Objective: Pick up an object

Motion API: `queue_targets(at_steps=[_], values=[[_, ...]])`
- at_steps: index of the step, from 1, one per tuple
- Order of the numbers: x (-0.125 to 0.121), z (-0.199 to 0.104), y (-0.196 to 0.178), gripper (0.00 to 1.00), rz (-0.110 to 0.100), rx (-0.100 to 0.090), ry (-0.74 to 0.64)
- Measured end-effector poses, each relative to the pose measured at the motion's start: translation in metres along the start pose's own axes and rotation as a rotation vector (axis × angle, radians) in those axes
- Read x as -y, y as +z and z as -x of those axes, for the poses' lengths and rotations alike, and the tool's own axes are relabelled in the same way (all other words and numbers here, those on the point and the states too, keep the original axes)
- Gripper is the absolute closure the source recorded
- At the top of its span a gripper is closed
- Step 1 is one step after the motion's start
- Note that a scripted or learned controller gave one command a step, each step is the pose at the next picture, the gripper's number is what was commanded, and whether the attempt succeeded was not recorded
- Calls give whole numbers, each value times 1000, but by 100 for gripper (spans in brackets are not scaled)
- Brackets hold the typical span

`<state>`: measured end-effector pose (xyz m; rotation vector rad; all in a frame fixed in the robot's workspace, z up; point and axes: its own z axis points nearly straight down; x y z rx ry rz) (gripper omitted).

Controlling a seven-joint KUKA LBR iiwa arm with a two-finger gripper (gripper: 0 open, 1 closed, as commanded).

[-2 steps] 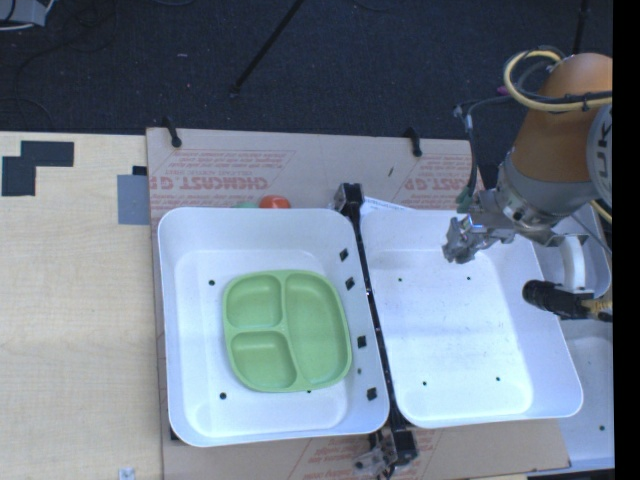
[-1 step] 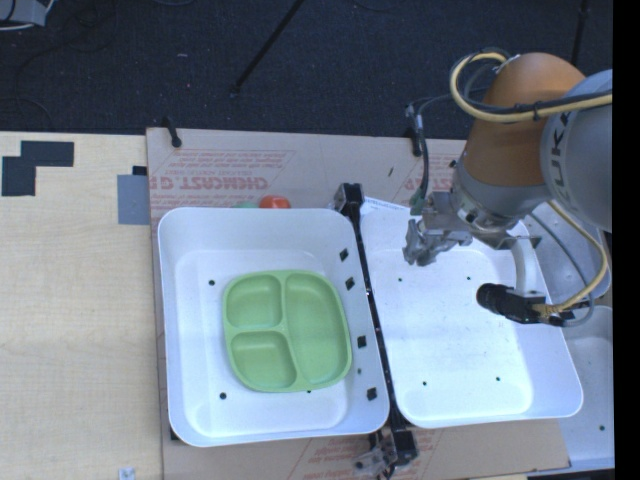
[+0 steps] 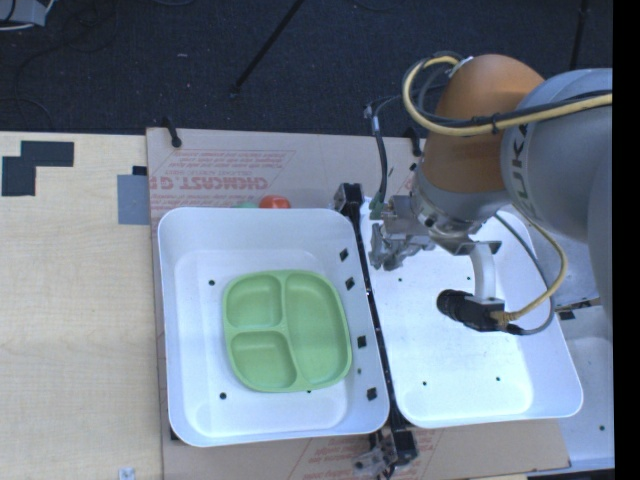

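A light green divided plate (image 3: 287, 330) with three compartments lies flat in the middle of the left bin (image 3: 195, 408). My gripper (image 3: 388, 248) hangs below the orange wrist band over the far left corner of the right bin (image 3: 500, 398), close to the divider between the bins. It is to the right of the plate and apart from it. The wrist body hides the gripper's tip.
A black cable connector (image 3: 468, 310) on a yellow-grey hose dangles from the arm over the right bin. A small red object (image 3: 275, 203) sits just behind the left bin's far rim on the cardboard. The wooden bench (image 3: 70, 318) stretches to the left.
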<state>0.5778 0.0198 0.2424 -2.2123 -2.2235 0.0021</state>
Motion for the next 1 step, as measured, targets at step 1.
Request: queue_targets(at_steps=[1], values=[[4,-48,-1,100,0,1,0]])
